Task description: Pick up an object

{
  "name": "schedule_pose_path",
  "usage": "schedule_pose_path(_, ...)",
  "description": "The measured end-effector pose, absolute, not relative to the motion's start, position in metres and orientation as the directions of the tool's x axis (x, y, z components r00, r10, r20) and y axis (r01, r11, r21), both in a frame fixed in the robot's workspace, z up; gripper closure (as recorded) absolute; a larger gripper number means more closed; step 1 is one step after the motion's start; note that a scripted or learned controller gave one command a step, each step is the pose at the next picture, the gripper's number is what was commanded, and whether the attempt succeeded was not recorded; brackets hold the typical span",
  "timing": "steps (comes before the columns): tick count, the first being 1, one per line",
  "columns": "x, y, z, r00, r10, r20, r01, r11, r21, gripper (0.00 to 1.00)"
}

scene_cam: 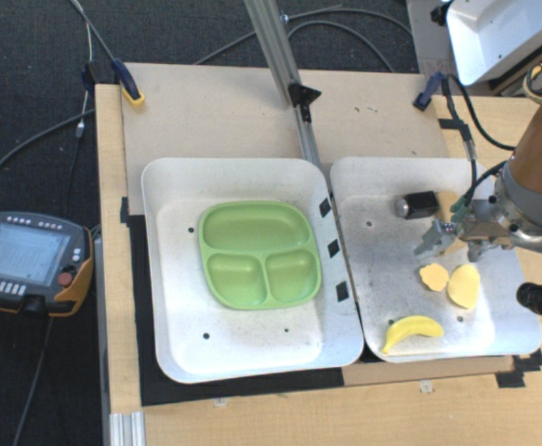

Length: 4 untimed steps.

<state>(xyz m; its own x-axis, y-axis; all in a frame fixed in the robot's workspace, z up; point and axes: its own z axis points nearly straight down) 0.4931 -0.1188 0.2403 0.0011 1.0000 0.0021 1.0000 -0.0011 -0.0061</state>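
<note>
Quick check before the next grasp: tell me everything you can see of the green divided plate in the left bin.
The green divided plate is a pale lime, matte, plastic-looking tray with rounded corners. A raised rim and ridges split it into three compartments: one wide one along the far side and two smaller ones nearer the camera. It lies flat and right side up, roughly centred on the floor of the left bin, turned slightly askew to the bin's edges. Nothing rests in its compartments and nothing touches it but the bin floor.

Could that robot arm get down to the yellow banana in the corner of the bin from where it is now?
Probably yes. The banana lies alone near the right bin's front edge, with nothing over it. The gripper hangs in the same bin, just behind two yellow pieces, so it would only need to pass over those.
</note>
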Motion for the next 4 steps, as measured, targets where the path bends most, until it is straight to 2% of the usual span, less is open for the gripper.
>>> schedule_pose_path(2,0.488,-0.118,0.128,0.001,1.0,0.003,1.0,-0.001,-0.008,0.0)
schedule_pose_path(3,0.49,-0.117,0.142,0.001,1.0,0.002,1.0,-0.001,0.001,1.0)
schedule_pose_path(4,0.5,-0.111,0.193,-0.003,1.0,-0.001,1.0,0.003,0.007,1.0)
